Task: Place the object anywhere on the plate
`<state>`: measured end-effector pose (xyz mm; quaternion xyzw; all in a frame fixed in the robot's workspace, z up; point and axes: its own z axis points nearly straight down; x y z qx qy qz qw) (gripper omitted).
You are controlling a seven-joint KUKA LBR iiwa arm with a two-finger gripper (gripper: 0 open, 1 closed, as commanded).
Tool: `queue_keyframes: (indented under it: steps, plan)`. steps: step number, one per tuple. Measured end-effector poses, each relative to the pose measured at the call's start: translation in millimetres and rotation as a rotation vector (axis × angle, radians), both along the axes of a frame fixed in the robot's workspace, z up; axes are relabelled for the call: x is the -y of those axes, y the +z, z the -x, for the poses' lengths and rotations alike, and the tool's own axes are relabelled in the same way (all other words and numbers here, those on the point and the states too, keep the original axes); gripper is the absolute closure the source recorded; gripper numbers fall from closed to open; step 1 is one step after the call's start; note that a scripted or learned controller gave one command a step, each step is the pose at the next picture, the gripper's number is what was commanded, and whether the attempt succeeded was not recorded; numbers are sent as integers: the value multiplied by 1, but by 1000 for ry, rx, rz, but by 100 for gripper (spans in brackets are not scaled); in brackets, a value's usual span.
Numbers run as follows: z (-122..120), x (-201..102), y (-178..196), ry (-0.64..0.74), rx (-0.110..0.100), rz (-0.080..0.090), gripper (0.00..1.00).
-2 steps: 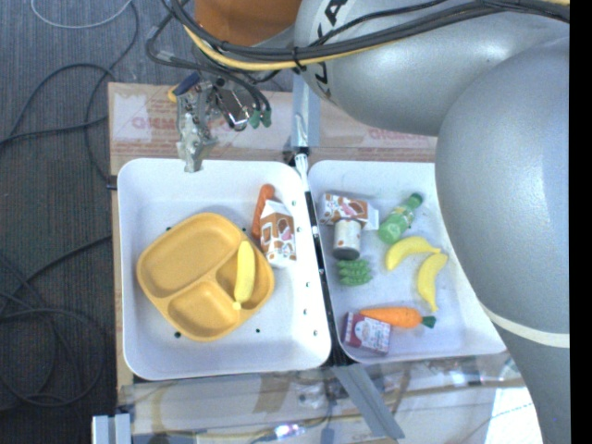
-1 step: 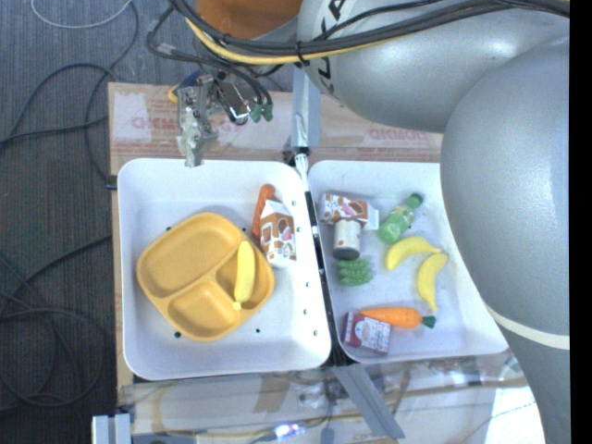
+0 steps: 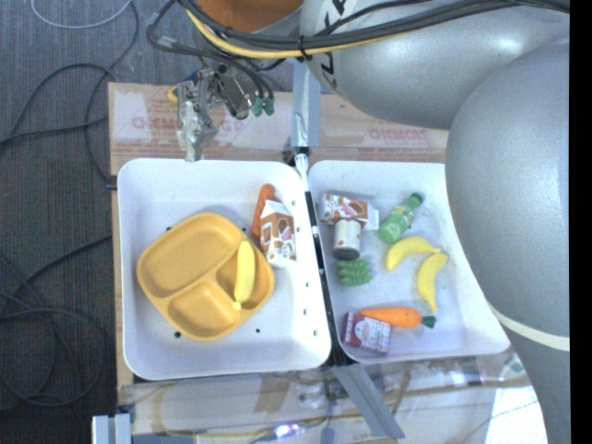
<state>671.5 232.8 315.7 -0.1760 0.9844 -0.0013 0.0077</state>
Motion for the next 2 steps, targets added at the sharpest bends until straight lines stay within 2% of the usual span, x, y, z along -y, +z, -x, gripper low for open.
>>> queue_keyframes:
  steps: [2]
  plan:
    - [-2,-1,20,-1,8,-6,100]
